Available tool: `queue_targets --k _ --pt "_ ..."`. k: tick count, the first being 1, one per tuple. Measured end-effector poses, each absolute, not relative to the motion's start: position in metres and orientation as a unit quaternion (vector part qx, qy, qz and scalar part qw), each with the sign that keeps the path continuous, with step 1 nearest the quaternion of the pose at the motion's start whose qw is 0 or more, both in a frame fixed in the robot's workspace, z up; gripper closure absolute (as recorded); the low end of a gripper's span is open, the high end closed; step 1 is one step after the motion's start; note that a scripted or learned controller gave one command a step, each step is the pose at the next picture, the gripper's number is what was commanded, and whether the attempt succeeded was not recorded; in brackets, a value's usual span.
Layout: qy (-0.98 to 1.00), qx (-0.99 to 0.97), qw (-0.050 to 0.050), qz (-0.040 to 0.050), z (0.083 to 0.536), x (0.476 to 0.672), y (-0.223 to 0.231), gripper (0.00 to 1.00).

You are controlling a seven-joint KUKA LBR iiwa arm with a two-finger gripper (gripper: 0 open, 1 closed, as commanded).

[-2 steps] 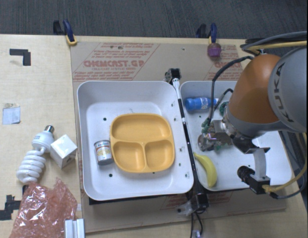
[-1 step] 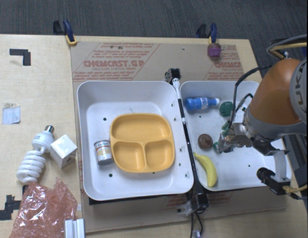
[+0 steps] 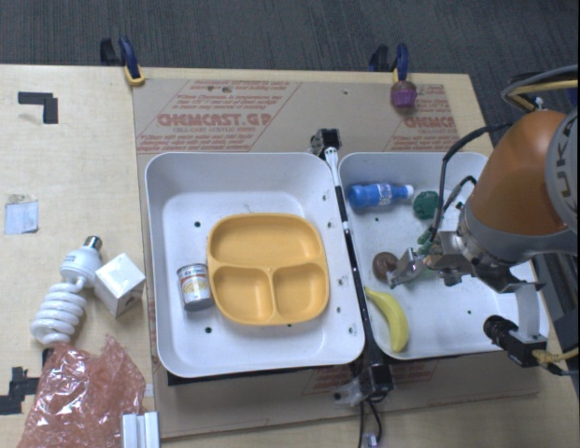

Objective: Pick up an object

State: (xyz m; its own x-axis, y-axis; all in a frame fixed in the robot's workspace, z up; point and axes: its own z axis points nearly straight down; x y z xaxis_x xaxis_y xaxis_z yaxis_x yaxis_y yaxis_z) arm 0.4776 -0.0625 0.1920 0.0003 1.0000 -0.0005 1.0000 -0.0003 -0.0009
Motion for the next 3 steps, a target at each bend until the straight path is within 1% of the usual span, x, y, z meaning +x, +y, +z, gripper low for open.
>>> queue_targets --k 1,2,3 --pt "-0.706 -0.708 -0.006 -0.0038 0.097 0.491 -0.101 0.00" --pt "-0.706 -0.708 -0.002 -0.0009 0.102 0.488 -0.100 1.00" --pt "-0.707 -0.707 -0.001 -0.0002 0.192 0.478 -0.051 1.00"
